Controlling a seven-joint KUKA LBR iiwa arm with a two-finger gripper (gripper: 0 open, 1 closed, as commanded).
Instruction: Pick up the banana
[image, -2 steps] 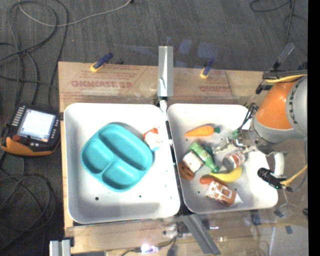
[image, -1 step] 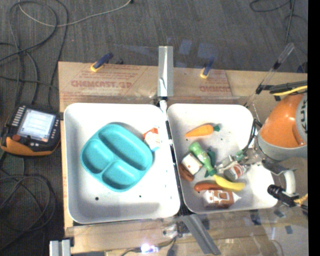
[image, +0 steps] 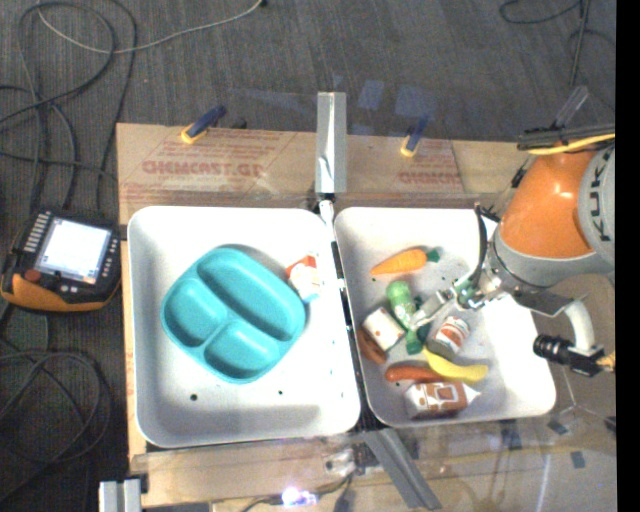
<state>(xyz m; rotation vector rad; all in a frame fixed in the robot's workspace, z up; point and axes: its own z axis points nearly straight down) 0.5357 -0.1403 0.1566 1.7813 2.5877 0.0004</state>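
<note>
The banana (image: 456, 369) is yellow and lies in the right bin (image: 520, 390) near its front, between a red-and-white can (image: 452, 335) and a brown-and-white carton (image: 438, 399). My gripper (image: 437, 307) reaches in from the right and hovers low over the middle of that bin. It is just above the can and beside a green toy (image: 402, 300), a short way behind the banana. Nothing shows held in it.
In the right bin also lie a carrot (image: 403, 261), a white box (image: 383, 327) and a red sausage (image: 408, 374). The left bin (image: 150, 400) holds a teal divided plate (image: 236, 312) and a small red-and-white item (image: 305, 276). A pendant (image: 65, 260) sits at far left.
</note>
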